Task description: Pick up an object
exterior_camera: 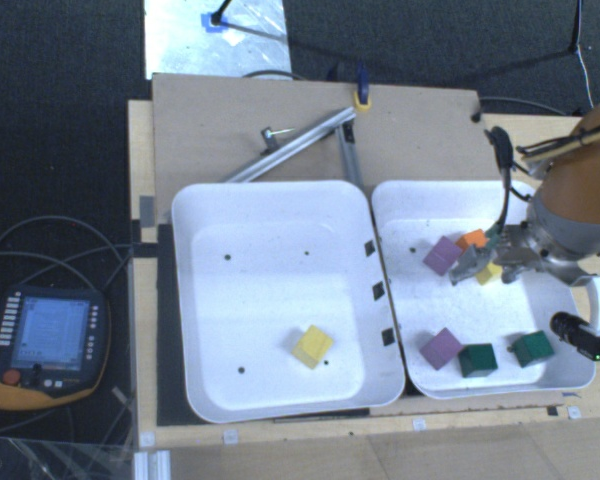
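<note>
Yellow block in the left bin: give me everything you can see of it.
The yellow block is a small cube-like piece, plain yellow, matte, looking like painted wood or foam. It sits alone on the floor of the left bin, toward the near right part, turned at an angle to the bin walls so one corner points down the view. Its top face looks lighter than its sides. Nothing touches it but the bin floor; the gripper is over in the right bin.
</note>
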Robot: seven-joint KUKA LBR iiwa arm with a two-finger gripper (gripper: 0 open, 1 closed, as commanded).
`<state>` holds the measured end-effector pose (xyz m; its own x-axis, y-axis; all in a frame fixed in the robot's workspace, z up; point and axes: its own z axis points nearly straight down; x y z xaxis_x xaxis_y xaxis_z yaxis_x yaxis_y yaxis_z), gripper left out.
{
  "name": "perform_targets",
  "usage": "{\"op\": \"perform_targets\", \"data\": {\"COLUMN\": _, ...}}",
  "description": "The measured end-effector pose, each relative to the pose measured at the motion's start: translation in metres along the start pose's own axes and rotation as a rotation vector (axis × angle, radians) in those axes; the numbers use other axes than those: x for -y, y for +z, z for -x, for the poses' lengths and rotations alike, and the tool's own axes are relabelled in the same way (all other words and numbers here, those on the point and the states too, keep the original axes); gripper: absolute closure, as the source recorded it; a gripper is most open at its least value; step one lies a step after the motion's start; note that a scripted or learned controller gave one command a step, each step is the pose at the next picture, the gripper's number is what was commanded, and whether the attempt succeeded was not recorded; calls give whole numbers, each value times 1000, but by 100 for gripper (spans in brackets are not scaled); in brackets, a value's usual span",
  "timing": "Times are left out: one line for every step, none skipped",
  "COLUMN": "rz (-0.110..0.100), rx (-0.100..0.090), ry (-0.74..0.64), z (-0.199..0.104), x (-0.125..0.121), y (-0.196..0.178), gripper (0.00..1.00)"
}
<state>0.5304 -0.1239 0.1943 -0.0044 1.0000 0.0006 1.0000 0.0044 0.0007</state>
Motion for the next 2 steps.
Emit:
{"op": "perform_targets", "data": {"rz": 1, "rx": 0, "ry": 1, "z": 0, "x": 0, "y": 0, "gripper": 0}}
{"op": "perform_targets", "data": {"rz": -4, "rx": 0, "ry": 3, "z": 10, "x": 1, "y": 47, "gripper": 0}}
